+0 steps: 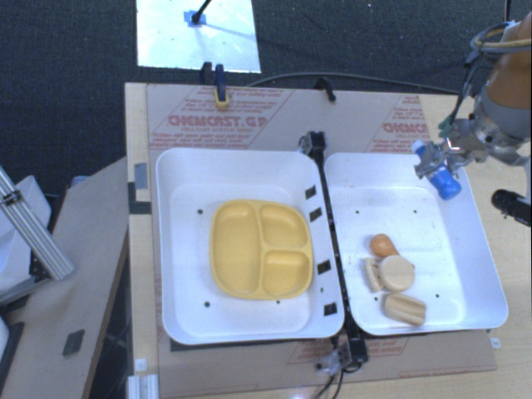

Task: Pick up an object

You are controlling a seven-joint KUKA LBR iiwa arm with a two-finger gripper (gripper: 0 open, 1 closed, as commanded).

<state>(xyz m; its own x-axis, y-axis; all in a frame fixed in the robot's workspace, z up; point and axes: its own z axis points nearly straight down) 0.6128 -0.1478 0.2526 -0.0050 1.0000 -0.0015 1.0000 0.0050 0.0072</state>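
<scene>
My gripper [438, 163] hangs over the far right corner of the right bin [465, 223], below the grey wrist with its orange band [509, 73]. A blue piece [448, 184] shows right at the gripper's tip; I cannot make out whether it is a loose object or part of the gripper. In the near half of the right bin lie a small orange ball [381, 244], a round tan disc [396, 273] with a tan slice [371, 275] leaning at its left, and a tan loaf-shaped block [405, 309]. All of these lie well apart from the gripper.
The left bin [183, 189] holds a yellow three-compartment plate [262, 248]. A black-clipped divider [322, 223] runs between the bins. A blue and yellow clamp [220, 86] stands at the board's far edge. A metal rail [33, 231] lies at left.
</scene>
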